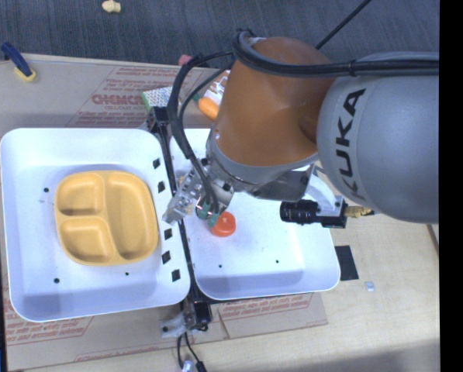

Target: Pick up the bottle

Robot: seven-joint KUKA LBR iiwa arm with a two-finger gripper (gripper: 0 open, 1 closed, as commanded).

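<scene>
dark grey carpet lies beyond the cardboard-covered bench.

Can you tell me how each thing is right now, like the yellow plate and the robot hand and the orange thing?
Yellow divided plate: lying flat in the left bin, nothing in its compartments.
Gripper: down low in the right bin, beside the orange thing.
Orange-capped thing: on the right bin's floor, partly hidden, maybe the bottle.
</scene>
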